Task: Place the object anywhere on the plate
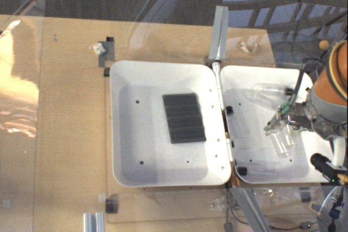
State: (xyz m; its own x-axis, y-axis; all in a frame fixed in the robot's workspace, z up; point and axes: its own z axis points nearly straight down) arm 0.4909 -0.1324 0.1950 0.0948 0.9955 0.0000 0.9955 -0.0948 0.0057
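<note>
The fingers [278,119] are over the right bin [255,171] by a clear plastic thing [283,141]; open or shut, I cannot tell. The dark plate [185,118] lies in the left bin [128,133].

- Evenly and brightly lit overall, with soft daylight tone on the worktop [65,117].
- Strong warm glare along the worktop's left edge, washed nearly white near the far left corner.
- Pale streaked reflections from a clear screen [32,62] standing over the left part of the worktop, faint edges catching light.
- Soft grey shadow inside the left bin [117,133], deepest along its left wall and near left corner.
- Similar shading along the near wall of the right bin [272,177].
- Slatted bluish light and shadow across the far right corner.
- Slight softness throughout; clear plastic objects [277,138] in the right bin hard to resolve against white.
- Gripper [283,119] area cluttered, fine detail lost.
</note>
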